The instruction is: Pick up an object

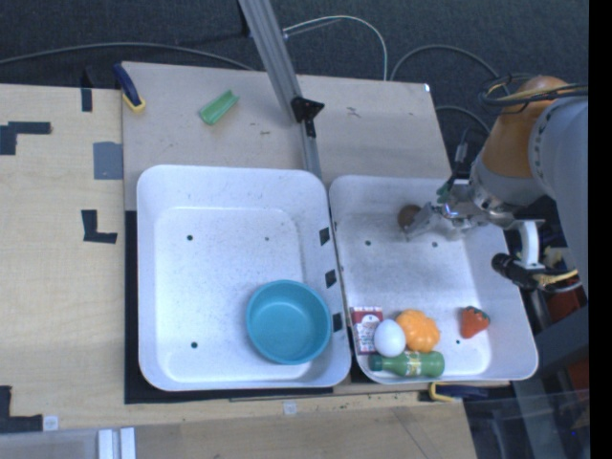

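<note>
Two shallow white bins are seated side by side on the bench (382, 122). The left bin (191, 256) contains a blue bowl (287, 321), positioned upright near its lower right corner.

The right bin (421, 275) contains the graspable objects. A group is located along its near edge: a small red-and-white carton (366, 327), a white egg (389, 338) just beside the carton, an orange fruit (419, 329) to the right of the egg, and a green bottle (411, 363) lying on its side below the egg and fruit. A red strawberry-like item (473, 322) is located apart from this group, near the bin's right wall. A small dark brown object (410, 217) is located in the upper part of the bin, well apart from the group.

The arm (535, 151) is extended in from the right over the upper right part of the right bin. The hand (442, 210) is positioned just beside the brown object, on its right. Whether the hand is released or clenched cannot be determined at this resolution, and no object is seen to be grasped.

Outside the bins, a green item (218, 107) is located on the bench behind the left bin. A grey metal bar (273, 51) is seen running diagonally down to the junction of the two bins.
</note>
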Motion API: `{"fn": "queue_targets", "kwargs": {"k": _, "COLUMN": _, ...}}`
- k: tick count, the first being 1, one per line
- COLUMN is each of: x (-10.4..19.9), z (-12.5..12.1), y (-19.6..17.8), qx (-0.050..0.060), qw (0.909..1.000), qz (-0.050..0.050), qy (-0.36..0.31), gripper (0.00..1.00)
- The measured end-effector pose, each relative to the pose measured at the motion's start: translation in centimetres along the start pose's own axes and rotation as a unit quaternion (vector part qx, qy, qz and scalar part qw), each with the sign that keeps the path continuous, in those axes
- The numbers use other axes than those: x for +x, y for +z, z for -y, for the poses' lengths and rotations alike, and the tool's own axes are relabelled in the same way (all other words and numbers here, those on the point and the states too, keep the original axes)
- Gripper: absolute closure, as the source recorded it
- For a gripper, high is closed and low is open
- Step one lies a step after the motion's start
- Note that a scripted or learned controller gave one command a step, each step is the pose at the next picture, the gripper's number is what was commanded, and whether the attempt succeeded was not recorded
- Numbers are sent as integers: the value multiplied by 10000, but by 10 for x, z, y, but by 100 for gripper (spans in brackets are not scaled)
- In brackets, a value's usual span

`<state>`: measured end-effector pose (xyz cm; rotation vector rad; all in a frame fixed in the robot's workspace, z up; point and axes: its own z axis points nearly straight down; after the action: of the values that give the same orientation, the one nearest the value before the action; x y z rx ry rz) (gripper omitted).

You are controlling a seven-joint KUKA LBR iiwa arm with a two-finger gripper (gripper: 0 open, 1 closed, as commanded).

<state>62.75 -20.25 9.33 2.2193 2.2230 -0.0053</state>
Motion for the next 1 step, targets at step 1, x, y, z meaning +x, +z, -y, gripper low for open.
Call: {"fn": "queue_targets", "kwargs": {"k": 1, "x": 1, "z": 0, "y": -11, "qx": 0, "qw": 10000, "qz": -1, "qy": -8, "gripper": 100}}
